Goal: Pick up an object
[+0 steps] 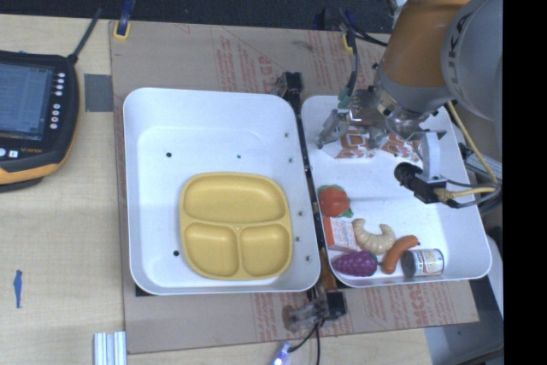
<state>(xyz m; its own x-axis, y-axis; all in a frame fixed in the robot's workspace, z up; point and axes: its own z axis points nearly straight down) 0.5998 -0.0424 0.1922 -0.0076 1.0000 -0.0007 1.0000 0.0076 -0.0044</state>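
This looks like a robotics lab. A grey arm (444, 38) with an orange band reaches over a cardboard-covered bench (214, 55) bearing two white bins (145, 184). Well apart from the arm, a teach pendant (34, 115) with a screen lies cabled. Toy food (376, 248) sits nearer the arm.

The divided tray (236, 225) lies in the left bin (145, 120); 5 or so small items crowd the right bin's (466, 256) near end.
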